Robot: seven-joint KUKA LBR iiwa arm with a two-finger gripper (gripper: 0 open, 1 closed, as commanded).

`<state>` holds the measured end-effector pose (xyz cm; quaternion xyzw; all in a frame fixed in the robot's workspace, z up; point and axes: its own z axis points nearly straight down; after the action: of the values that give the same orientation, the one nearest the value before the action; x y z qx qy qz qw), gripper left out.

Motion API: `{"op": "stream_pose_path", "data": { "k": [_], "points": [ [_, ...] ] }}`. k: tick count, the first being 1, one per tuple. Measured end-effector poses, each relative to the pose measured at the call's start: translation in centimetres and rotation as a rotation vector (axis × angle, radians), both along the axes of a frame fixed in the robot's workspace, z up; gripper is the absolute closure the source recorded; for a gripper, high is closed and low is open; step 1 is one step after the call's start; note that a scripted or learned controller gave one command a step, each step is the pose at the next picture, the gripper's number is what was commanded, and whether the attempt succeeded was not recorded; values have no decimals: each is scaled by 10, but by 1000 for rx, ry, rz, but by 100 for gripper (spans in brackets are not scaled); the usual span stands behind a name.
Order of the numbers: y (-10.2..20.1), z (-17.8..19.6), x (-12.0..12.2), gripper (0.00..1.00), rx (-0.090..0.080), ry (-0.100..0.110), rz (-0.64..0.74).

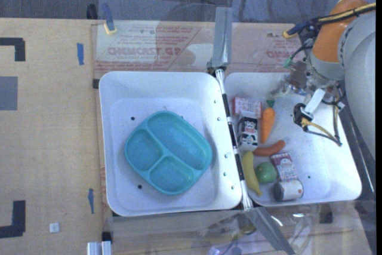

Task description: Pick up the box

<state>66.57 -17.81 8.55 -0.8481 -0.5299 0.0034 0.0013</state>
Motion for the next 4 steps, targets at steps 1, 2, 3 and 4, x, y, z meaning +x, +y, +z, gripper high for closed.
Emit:
{"op": "stream_pose_path", "data": {
  "k": [1,2,3,4],
  "points": [
    [-7,82,-89,0,2,-5,-83],
    [-8,38,-181,0,2,-3,-416],
    [19,213,-124,0,-1,-6,-513],
    [71,49,-187,0,-1,-5,-755]
  ]
}}
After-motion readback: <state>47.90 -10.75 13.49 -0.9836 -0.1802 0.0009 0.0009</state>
